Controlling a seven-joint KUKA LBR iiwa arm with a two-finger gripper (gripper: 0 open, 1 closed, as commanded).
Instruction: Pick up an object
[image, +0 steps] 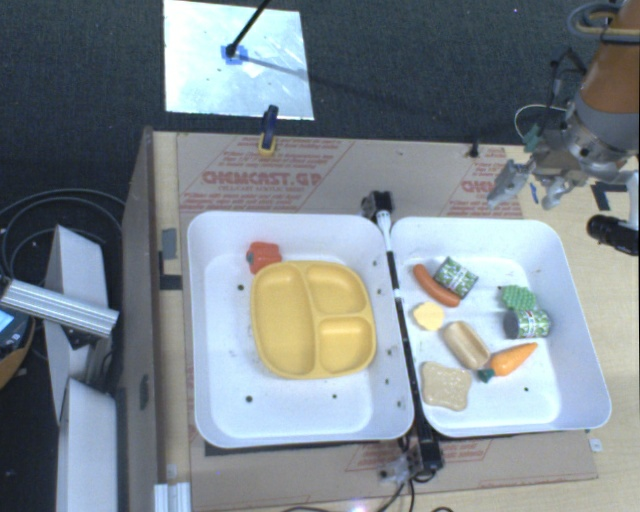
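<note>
I can read "CHEMCAST GP" in red, repeated in rows across the brown protective paper (300, 170) covering the bench sheet under the bins; the smaller print beside it stays illegible.

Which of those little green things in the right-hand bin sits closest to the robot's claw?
The green can next to the sausage, at the bin's upper left. It lies nearer the gripper than the two green pieces farther down by the carrot.

The grey arm reaches in from the upper right, orange band above its wrist, gripper (527, 187) hanging with two fingers spread apart, nothing between them
</note>
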